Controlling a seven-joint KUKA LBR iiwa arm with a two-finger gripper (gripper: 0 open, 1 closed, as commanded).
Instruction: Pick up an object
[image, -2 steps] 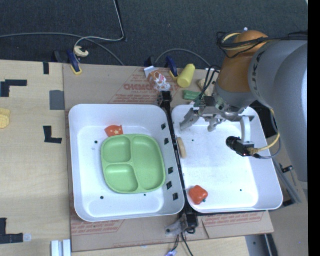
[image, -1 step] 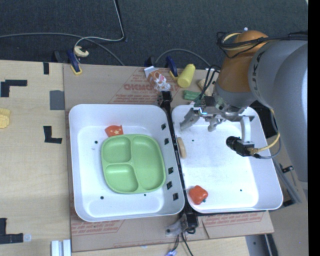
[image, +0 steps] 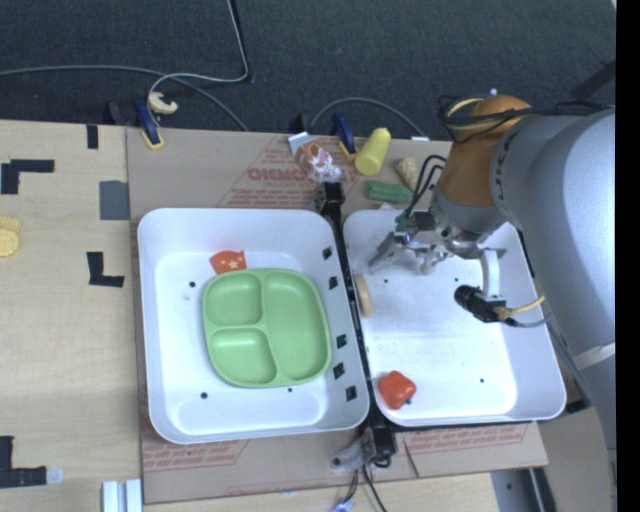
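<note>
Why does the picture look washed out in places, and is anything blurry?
In the camera view, overhead light bleaches the white bins so their floors lose detail; the arm at the right is close to the lens and soft; the green plate and orange object stay fairly sharp with faint shadows.

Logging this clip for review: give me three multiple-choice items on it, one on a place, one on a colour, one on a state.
1. Where does the green divided plate lie?
A. left bin
B. right bin
C. on the cardboard

2. What colour is the small object at the right bin's near-left corner?
A. blue
B. orange-red
C. white

3. Where is the claw?
A. over the left bin
B. over the right bin's far part
C. outside both bins

Answers: 1 A, the plate sits in the left bin. 2 B, it shows orange-red on white. 3 B, the claw hangs there.
</note>
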